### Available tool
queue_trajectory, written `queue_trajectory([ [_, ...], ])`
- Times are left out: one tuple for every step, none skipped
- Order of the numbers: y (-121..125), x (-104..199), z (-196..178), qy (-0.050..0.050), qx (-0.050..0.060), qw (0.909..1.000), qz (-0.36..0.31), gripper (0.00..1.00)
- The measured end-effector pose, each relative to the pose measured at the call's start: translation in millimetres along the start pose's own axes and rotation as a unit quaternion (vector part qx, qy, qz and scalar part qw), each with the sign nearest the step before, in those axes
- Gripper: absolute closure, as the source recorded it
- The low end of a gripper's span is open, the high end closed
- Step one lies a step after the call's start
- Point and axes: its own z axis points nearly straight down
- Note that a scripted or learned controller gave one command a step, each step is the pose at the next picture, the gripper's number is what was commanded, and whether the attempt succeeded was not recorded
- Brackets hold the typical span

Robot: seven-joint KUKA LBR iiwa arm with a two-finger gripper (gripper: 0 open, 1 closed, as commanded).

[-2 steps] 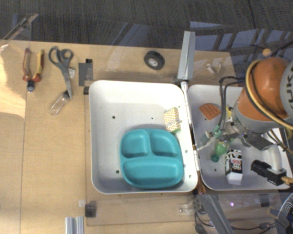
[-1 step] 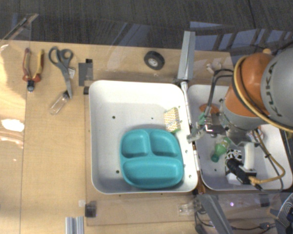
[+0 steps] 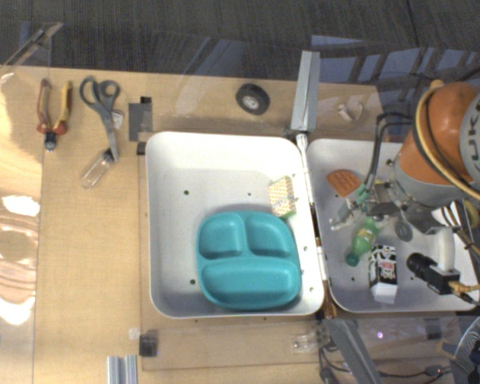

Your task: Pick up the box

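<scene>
1. Over the right bin [image 3: 336,290], camera view: the arm [image 3: 456,142], grey with an orange band, enters from the right edge and bends down above the bin's far right part. Its wrist body covers much of that corner, with black and yellow cables looping round it.
2. Gripper [image 3: 366,206]: sits low at the end of the wrist, pointing left toward the middle of the right bin, near the green bottle's top. Whether it is parted or closed cannot be told; nothing can be made out held in it.
3. Box [image 3: 383,272]: small, black and white with a white end, lying on the floor of the right bin near the front wall. It sits just right of the green bottle and apart from the gripper.
4. Green bottle [image 3: 361,242]: lying tilted in the right bin, between the gripper and the front wall.
5. Orange item [image 3: 343,181]: flat, in the far left part of the right bin.
6. Left bin [image 3: 176,214]: holds a teal divided tray [image 3: 249,260] in its near right part, and a small yellow patterned piece [image 3: 282,194] touching the tray's far right corner, by the bin's right wall.
7. Bench [image 3: 80,278], left of the bins: red-handled pliers [image 3: 51,112], grey scissors [image 3: 104,106], and a roll of black tape [image 3: 253,98] behind the left bin.
</scene>
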Motion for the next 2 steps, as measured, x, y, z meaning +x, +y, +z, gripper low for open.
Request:
queue_trajectory([
  [24, -57, 59, 0.000, 0.001, 0.9986, 0.054, 0.00],
  [24, -39, 62, 0.000, 0.000, 0.9917, -0.129, 0.00],
])
